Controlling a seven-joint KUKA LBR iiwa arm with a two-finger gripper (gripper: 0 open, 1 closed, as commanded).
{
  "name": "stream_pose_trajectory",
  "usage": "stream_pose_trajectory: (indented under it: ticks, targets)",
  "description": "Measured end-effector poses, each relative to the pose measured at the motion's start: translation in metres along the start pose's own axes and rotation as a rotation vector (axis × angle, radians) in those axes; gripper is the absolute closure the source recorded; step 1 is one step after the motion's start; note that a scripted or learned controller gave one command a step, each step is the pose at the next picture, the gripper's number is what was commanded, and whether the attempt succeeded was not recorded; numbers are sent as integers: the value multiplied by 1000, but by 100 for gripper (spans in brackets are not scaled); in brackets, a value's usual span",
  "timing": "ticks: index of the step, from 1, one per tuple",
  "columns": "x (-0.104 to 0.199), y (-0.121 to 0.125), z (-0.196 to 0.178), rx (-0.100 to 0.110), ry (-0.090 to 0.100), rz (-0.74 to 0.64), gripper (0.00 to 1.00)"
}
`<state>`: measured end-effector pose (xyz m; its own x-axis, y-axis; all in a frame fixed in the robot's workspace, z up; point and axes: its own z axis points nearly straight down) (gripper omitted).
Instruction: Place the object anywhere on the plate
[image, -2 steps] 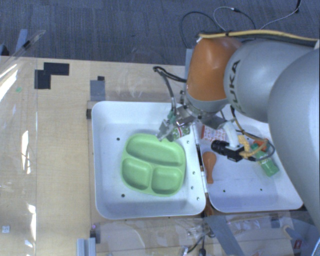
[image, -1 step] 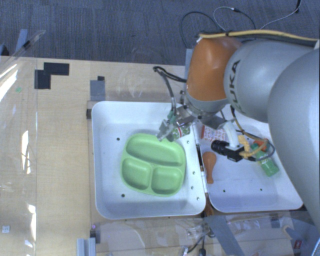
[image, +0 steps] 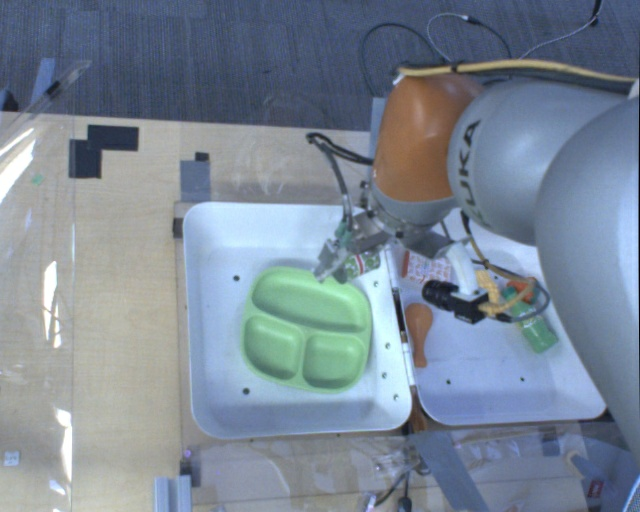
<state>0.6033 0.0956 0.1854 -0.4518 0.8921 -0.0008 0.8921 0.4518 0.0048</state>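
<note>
Nearest the camera, left bin (image: 200, 330) holds the green plate (image: 305, 330), three compartments. Just beyond its far rim, gripper (image: 343, 258) seems clamped on a small green-and-red object (image: 362, 262), though the view is cluttered. Step: carry/place. Next move likely: shift slightly over the plate, lower, release

- Bulky grey arm (image: 560, 160), smooth rounded casing, dark partial "KUKA" lettering.
- Glossy orange band (image: 425, 140) above wrist.
- Thin black cables (image: 335, 165) looped alongside.
- Small metallic pincer (image: 340, 258).

Robot lab — bench (image: 120, 330) (taped markers (image: 100, 148)), bins (image: 205, 330).
</note>
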Motion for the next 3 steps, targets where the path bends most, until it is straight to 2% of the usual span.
stream_pose_trajectory:
  ticks: [3]
  targets:
    - [0,0,0,0,0,0,0]
